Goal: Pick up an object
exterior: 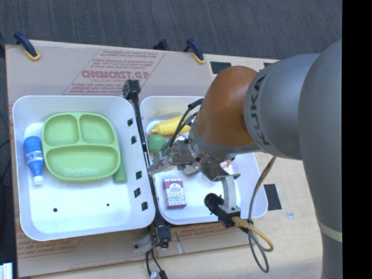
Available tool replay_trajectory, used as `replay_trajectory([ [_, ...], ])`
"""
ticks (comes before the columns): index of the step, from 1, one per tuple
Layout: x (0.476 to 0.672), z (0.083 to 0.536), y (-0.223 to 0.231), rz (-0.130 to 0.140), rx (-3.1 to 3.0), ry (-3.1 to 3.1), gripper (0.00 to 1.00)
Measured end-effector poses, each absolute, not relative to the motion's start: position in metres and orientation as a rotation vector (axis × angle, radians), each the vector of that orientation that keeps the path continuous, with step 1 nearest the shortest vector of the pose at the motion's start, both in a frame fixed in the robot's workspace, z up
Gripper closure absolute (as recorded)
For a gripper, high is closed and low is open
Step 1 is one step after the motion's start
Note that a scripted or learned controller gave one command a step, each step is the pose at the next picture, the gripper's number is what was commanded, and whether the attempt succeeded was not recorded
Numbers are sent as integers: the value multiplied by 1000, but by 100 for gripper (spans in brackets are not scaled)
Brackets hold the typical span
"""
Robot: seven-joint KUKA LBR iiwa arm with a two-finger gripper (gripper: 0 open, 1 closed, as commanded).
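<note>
The grey arm with its orange band (pixel 232 112) reaches down into the right bin (pixel 256 190). My gripper (pixel 180 156) sits low among the objects there, its fingers hidden by the wrist. Beside it lie a yellow banana (pixel 168 125) and a green round object (pixel 157 142) at the bin's upper left. A small pink-and-white box (pixel 174 193) lies flat in front of the gripper, apart from it.
The left bin (pixel 70 214) holds a green divided plate (pixel 81 146) and a blue bottle (pixel 33 156) along its left wall. A black divider with clips (pixel 139 156) runs between the bins. Cables (pixel 256 237) trail from the wrist over the right bin's front edge.
</note>
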State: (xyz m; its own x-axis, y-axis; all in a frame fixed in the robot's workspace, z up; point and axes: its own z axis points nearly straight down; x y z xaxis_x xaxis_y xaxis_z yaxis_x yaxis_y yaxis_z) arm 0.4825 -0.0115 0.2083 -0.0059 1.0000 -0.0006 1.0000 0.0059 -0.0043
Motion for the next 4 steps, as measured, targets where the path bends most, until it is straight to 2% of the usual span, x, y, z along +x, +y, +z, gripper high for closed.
replay_trajectory([
  [1, 489, 192, -52, 5, -2213, -2226, 0],
  [2, 476, 191, 24, 4, -2208, -2230, 0],
  [3, 476, 191, 23, 4, -2211, -2228, 0],
  [4, 512, 198, -79, 2, -2218, -2225, 0],
])
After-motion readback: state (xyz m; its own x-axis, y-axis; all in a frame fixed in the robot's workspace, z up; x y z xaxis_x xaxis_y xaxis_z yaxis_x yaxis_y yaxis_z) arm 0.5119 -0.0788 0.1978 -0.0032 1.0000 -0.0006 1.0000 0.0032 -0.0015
